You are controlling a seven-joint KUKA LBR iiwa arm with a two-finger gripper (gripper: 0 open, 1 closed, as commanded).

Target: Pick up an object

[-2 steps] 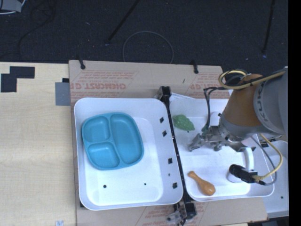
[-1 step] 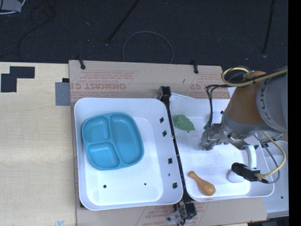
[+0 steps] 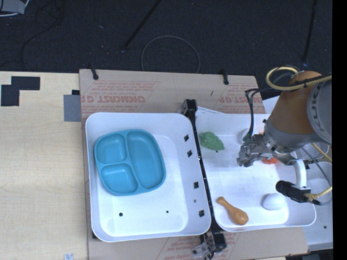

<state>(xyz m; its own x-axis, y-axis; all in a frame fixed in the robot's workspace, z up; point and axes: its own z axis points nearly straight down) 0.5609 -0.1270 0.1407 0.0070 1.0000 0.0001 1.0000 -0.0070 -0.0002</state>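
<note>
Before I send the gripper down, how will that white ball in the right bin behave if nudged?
The white ball looks round and smooth, so it probably rolls away. It sits near the right bin wall, which may stop it. Fingers could slip off its curve.

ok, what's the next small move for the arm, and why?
Probably shift the end effector toward the green object, then descend. It hangs over bare floor of the right bin, and that object lies closest, apart from the divider. The orange wooden piece and white ball lie farther off.
</note>
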